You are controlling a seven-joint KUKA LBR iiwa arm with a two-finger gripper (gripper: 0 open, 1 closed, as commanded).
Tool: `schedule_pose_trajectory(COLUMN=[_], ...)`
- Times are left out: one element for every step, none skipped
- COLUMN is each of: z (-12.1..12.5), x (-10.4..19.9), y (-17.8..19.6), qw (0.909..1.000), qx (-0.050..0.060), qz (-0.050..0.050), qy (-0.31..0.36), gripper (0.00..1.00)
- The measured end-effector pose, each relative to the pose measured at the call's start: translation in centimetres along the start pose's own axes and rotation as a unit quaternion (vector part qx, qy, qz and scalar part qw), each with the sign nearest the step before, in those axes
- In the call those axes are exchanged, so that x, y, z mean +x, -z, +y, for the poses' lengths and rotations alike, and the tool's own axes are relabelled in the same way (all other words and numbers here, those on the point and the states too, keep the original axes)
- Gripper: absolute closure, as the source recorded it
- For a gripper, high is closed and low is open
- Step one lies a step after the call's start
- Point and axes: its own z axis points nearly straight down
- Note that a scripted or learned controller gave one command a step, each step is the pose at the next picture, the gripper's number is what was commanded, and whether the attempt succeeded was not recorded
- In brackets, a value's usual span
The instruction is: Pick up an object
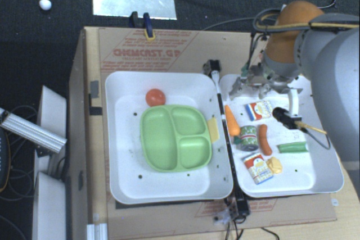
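Two shallow white plastic bins [126, 121] [320, 171] are sitting mid-frame; one green divided plate [173, 137]; one red tomato [155, 97]; two small cartons [259, 110] [257, 168].

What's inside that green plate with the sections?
Nothing can be seen in the green plate: its three sections look bare. A tomato sits just behind it. Whatever lies under the plate is covered.

tray [171, 137] in left bin [126, 177] | carrot [232, 121] in right bin [320, 177]
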Motion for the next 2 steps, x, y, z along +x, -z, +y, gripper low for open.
schedule_pose_trajectory(z=[-0.1,0.0], x=[-1.0,-1.0], y=[-1.1,0.0], qw=[1.0000,1.0000], qx=[0.001,0.000], qz=[0.000,0.000], qy=[-0.003,-0.002], gripper=[0.00,1.00])
